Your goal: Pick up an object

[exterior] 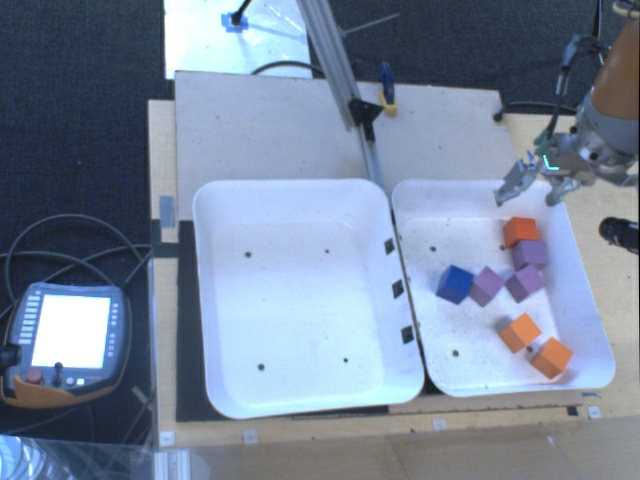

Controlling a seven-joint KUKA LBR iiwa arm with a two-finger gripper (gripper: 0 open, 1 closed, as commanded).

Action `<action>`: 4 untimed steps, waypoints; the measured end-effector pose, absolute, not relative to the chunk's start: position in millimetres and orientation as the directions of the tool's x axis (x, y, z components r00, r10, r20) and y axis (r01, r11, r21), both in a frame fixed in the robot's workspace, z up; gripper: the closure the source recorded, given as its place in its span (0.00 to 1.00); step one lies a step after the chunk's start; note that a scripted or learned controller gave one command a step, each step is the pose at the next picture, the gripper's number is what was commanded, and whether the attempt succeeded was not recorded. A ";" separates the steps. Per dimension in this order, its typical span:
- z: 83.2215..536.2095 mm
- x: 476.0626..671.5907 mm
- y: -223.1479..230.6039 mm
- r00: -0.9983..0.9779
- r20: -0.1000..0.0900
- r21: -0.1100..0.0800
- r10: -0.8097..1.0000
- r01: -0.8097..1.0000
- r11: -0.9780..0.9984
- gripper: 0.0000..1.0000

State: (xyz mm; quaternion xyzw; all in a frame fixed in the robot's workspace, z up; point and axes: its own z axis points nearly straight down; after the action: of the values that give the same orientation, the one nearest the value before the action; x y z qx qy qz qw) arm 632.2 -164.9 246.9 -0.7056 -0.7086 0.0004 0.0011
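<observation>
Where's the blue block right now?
The blue block lies in the right bin, on the left of the cluster, touching a purple block on its right side.

- The grey KUKA arm with its orange band above the wrist enters from the right edge of the camera view, in the upper part, and slants down and to the left.
- Its grey metal wrist section carries a small green light on the left side.
- The two-finger gripper points downward, its two grey fingers spread apart with nothing between them.
</observation>
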 end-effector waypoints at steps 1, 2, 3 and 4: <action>249.2 633.0 -164.9 -0.005 -0.001 0.001 1.000 1.000 0.005 0.00; 205.6 636.6 -159.2 -0.005 0.000 -0.002 1.000 1.000 0.005 0.00; 163.4 637.7 -163.1 -0.003 0.000 -0.002 1.000 1.000 0.003 0.00; 119.1 645.4 -160.7 -0.005 0.000 -0.001 1.000 1.000 0.005 0.00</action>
State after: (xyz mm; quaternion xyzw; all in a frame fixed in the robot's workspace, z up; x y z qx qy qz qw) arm 645.4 -160.7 119.1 -0.7052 -0.7090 0.0004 0.0001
